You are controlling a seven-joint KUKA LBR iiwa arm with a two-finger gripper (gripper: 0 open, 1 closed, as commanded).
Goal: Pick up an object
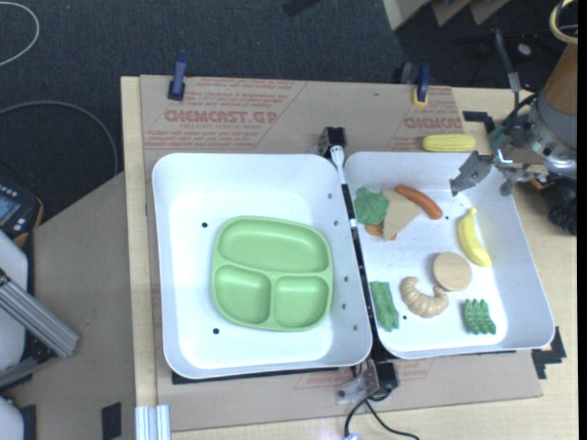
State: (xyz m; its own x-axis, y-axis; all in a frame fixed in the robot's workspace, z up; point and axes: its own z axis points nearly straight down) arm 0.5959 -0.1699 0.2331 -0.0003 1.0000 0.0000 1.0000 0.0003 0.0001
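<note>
The right bin (527, 273) holds toy food: a yellow banana (471, 238), an orange sausage (419, 201), a tan sandwich wedge (398, 217), a green lettuce leaf (371, 206), a round tan bun (451, 271), a croissant (425, 299), a green pea pod (384, 304) and a small ridged green piece (477, 316). My gripper (486, 181) hangs over the bin's far right corner, above and behind the banana. Its fingers (466, 174) are spread open with nothing between them.
The left bin (183, 200) carries a green divided plate (272, 273). A yellow corn cob (448, 142) lies on the cardboard just behind the right bin. Blue clamps (177, 77) sit at the board's far edge.
</note>
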